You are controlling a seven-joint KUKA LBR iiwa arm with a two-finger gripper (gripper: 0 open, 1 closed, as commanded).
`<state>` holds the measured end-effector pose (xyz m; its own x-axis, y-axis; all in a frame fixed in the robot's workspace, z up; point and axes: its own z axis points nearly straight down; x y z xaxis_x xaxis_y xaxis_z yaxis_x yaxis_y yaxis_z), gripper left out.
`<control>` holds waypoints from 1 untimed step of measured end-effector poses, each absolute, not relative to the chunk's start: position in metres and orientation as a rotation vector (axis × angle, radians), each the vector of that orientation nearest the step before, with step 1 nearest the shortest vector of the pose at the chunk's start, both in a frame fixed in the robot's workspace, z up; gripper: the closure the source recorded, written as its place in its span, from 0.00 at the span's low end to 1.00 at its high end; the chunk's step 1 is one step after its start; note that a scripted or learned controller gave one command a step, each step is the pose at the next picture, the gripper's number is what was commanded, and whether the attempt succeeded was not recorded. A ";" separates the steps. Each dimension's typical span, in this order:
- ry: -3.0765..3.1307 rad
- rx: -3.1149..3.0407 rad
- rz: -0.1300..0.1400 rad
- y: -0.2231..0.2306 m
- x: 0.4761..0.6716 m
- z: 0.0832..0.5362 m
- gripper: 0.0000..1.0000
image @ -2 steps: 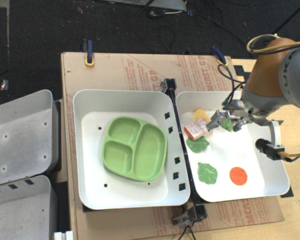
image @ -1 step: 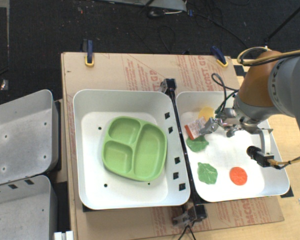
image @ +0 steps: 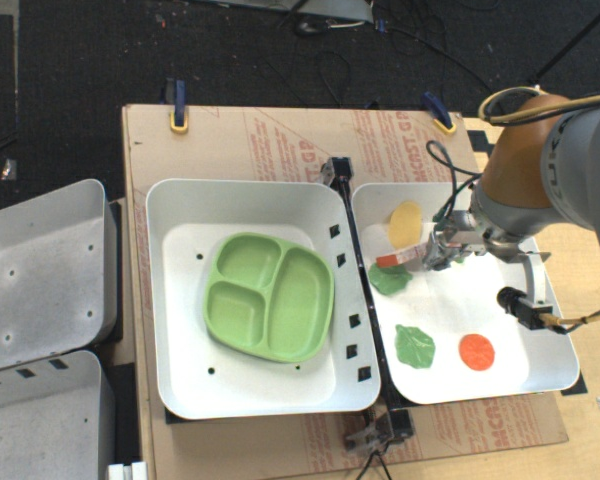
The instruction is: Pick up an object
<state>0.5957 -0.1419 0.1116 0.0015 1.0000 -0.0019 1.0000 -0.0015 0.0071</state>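
Orange disc (image: 477,352) and green leaf (image: 415,346) lie nearest in the right bin (image: 555,373), untouched. Farther back the hand (image: 435,255) is low by a red-and-clear piece (image: 398,260), green lump (image: 388,278) and yellow object (image: 405,223); its grip cannot be told. Nothing looks lifted yet.

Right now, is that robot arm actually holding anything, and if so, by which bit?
It cannot be told. The gripper is low in the right bin, close to a small red-and-clear object beside a green piece, but nothing shows between its tips.
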 end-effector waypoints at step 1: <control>2.222 2.215 0.005 -0.132 0.595 0.168 1.00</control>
<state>0.5953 -0.1319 0.1684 -0.0029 1.0000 -0.0007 1.0000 0.0029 0.0052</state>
